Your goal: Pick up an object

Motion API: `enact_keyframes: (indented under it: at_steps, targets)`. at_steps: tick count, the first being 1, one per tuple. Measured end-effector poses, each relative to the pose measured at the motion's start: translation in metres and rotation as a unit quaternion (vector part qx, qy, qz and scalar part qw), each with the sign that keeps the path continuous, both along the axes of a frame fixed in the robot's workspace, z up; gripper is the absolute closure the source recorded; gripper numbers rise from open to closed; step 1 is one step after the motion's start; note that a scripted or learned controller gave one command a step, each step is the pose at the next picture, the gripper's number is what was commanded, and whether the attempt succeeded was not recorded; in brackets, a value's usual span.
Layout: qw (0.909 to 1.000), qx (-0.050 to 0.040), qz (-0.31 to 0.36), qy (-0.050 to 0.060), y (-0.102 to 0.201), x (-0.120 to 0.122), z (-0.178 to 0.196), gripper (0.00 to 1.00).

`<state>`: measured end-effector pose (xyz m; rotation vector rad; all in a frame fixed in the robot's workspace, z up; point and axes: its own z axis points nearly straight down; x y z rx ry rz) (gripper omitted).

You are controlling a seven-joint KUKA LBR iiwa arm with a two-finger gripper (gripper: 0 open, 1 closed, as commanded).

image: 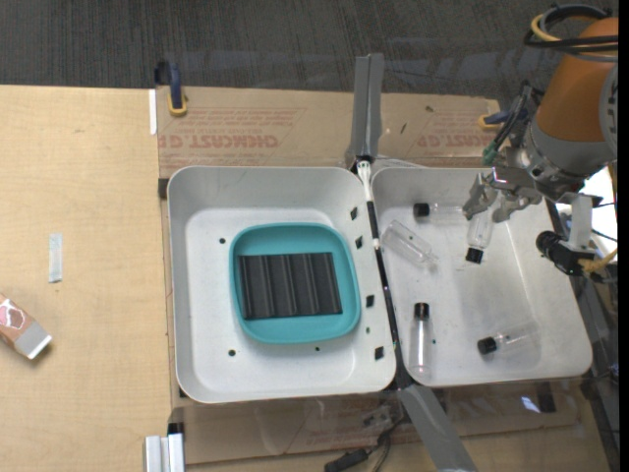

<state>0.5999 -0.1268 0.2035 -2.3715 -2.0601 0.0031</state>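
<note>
Clamped on a clear plastic vial with black cap (pixel 479 236) at upper right, the two-finger gripper (pixel 488 202); best raised straight and slowly, clear of the right white bin (pixel 560 362).

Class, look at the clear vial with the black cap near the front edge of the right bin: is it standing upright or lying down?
Lying down. The clear vial with the black cap shows its full length along the floor of the right white bin.

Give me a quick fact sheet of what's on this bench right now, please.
Left bin: holds a teal tray with a dark ribbed insert
Right bin: several clear vials with black caps, lying scattered
Arm: grey with orange band, reaching over the right bin's far side
Gripper: a clear vial hangs upright between its fingers, black cap down
Bench, left side: a small packet and a pale strip
</note>
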Motion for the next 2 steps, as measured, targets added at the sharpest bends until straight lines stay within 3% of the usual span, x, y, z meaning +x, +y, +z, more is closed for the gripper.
enact_keyframes:
  at_steps: [2]
  targets:
    - [0.9992, -0.0005, -0.041, 0.0, 0.062, 0.035, 0.027, 1.0]
